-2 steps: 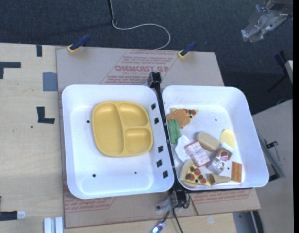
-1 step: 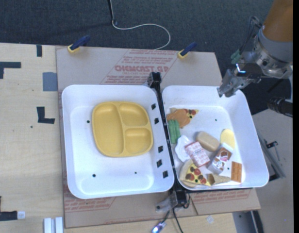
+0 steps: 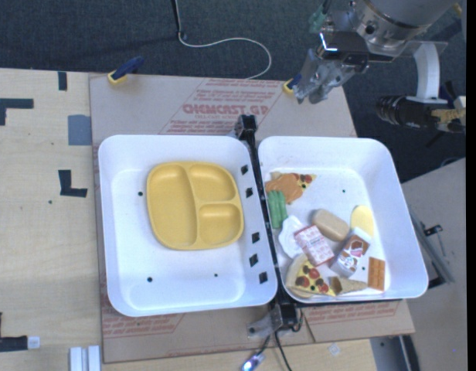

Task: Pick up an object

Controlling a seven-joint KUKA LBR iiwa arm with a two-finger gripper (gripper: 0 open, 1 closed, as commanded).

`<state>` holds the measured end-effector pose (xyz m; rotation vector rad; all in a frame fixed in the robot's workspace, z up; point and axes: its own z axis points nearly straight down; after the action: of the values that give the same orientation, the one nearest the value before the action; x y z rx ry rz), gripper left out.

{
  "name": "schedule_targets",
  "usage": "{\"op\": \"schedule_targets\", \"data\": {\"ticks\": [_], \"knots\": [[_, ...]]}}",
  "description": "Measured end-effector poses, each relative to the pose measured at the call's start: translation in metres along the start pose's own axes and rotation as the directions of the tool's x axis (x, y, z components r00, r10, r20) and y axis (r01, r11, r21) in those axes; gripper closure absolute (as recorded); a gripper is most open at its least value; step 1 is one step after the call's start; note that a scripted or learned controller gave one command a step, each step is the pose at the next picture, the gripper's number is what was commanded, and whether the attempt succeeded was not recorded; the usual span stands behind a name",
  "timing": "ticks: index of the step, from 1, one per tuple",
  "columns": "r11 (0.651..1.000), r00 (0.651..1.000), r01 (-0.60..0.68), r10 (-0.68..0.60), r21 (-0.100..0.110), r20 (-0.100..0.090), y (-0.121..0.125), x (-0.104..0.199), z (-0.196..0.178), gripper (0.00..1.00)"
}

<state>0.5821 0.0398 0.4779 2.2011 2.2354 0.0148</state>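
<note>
The gripper (image 3: pixel 314 86) is seen above the bench (image 3: pixel 37 207), beyond the right bin (image 3: pixel 392 207); whether its fingers are apart cannot be told. Toy foods, among them a pizza slice (image 3: pixel 309 277), are heaped in that bin. A yellow tray (image 3: pixel 195 205) is held by the left bin (image 3: pixel 122 230).

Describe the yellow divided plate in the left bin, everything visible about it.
The yellow divided plate is a rounded-rectangle tray that looks like matte plastic, molded into three compartments: one large one on the left, and two smaller ones on the right. All three hold nothing. It lies flat, turned slightly askew, on the floor of the left bin, toward its upper middle. Nothing else touches it.
</note>
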Motion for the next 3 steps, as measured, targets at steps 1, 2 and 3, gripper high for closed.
{"op": "schedule_targets", "data": {"ticks": [1,2,3], "knots": [[1.0,1.0,-0.016,0.016,0.025,0.005,-0.024,-0.003,0.107,1.0],[1.0,1.0,-0.011,0.011,0.029,0.005,-0.039,0.05,0.248,1.0],[1.0,1.0,-0.019,0.019,0.02,0.006,-0.08,0.019,0.259,1.0]]}}
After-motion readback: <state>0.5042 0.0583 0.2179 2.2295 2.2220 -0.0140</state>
